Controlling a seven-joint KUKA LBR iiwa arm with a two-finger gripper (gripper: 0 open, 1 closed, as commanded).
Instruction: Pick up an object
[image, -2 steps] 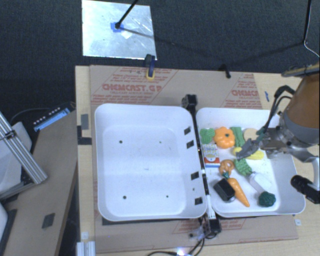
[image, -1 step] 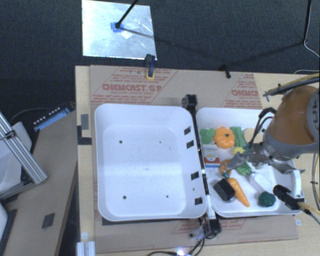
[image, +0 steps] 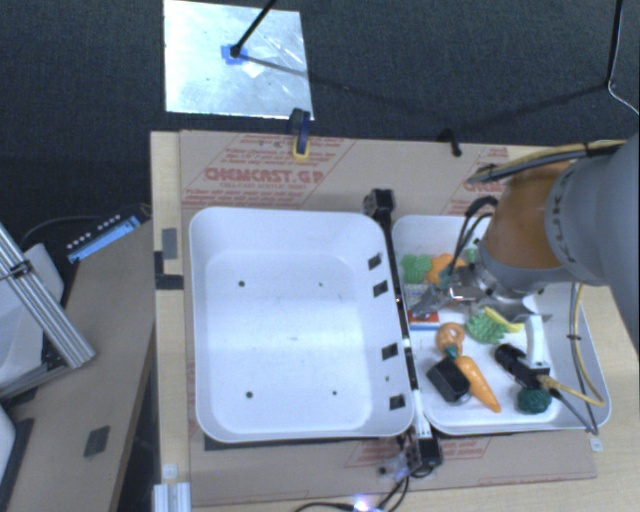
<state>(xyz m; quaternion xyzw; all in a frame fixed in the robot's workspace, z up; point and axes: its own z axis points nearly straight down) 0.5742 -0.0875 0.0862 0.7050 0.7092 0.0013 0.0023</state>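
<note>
Right bin (image: 500, 424) taken as the reference for everything below.

Arm (image: 590, 215) comes in over the right bin's right rim, with the orange band (image: 520, 225) above the bin's far half. Claw (image: 437, 297) sits low inside the right bin, about midway along its length. It is close to the wall shared with the left bin (image: 290, 320) and pointed toward that wall. Cannot tell how far the claw is open or whether it has anything in it; the slanted look-down does not settle it.

Loose things, all lying in the right bin:
- green piece (image: 415, 268): far-left part of the bin, just beyond the claw
- small orange piece (image: 441, 266): right beside the green piece, toward the bin's centre
- leafy green piece with a yellow strip (image: 490, 326): bin's middle, partly under the wrist
- round orange piece (image: 451, 335): near side of the claw, close to the shared wall
- black block (image: 447, 381): near-left corner of the bin
- carrot (image: 480, 383): lying slantwise against the black block, toward the bin's centre
- dark green floret (image: 535, 401): near-right corner of the bin

A printed cardboard sheet (image: 265, 172) lies under the right bin and runs out past its far wall.
</note>
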